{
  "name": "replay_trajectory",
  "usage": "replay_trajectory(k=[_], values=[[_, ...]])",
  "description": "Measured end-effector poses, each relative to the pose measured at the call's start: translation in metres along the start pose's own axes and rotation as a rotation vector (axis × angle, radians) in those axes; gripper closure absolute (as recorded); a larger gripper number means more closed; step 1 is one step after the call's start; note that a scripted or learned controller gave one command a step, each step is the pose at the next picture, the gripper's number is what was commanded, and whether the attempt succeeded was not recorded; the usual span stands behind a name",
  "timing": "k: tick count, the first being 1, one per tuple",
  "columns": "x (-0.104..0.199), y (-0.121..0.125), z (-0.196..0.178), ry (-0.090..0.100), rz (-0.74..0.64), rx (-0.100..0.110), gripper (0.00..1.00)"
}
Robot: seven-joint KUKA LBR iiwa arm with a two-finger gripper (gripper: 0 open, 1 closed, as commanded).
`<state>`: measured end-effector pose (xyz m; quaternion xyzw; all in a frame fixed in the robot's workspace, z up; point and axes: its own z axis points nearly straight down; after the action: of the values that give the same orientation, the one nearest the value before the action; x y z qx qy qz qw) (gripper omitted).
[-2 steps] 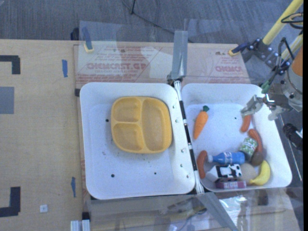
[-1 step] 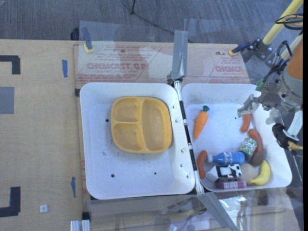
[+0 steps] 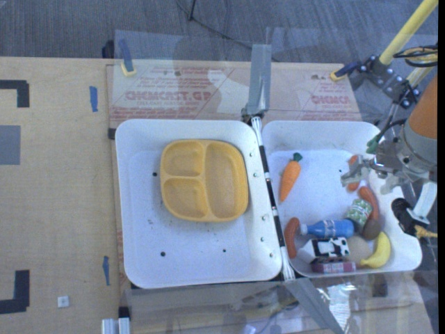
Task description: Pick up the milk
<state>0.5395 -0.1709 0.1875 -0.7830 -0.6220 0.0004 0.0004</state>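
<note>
Cow-patterned milk, label unreadable

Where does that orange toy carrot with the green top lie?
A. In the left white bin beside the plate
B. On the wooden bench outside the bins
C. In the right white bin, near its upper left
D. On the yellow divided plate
C: the orange toy carrot with the green top lies in the right white bin, apart from the yellow divided plate in the left white bin.
</note>
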Motion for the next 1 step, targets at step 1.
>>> replay_trajectory(k=[1], values=[[0.0294, -0.0393, 0.0853, 0.0, 0.028, -0.004, 0.0]])
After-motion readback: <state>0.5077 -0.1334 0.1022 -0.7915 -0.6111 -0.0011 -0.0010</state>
